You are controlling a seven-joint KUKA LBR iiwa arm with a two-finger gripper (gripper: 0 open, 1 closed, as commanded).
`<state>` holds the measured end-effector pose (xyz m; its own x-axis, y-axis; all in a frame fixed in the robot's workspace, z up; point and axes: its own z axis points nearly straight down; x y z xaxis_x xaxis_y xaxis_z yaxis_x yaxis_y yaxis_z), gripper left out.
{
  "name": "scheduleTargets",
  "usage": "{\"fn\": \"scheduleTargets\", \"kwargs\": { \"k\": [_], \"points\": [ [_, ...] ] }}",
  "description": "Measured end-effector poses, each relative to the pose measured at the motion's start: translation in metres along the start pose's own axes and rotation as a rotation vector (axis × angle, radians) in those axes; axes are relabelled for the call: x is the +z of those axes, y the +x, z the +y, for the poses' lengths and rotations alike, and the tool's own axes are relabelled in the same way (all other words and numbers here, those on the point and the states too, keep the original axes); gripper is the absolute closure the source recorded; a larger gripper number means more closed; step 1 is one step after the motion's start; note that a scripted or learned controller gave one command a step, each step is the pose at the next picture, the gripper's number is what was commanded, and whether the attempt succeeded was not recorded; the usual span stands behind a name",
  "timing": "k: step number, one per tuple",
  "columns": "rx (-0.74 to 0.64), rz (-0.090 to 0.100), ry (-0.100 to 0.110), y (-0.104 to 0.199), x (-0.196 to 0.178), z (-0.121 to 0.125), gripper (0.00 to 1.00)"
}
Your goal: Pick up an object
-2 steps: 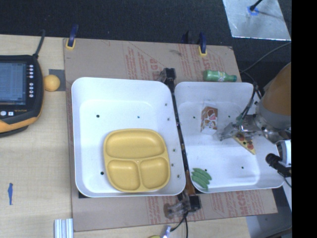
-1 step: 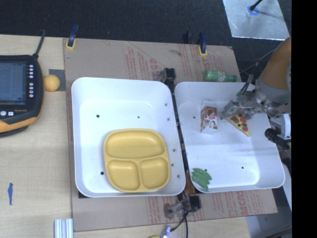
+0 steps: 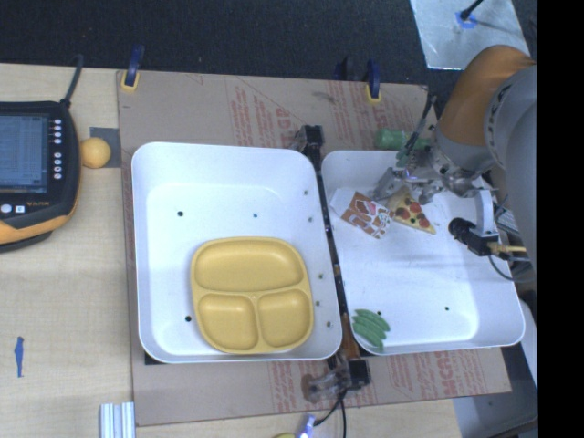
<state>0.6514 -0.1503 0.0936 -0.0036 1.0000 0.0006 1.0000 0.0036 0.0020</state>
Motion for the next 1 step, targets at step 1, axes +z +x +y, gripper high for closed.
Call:
{"fn": "scheduleTargets", "kwargs": {
  "k": [1],
  "points": [
    [0.002, 0.0, 0.002, -0.0605, -0.0142, 0.0049, 0.0]
  ]
}}
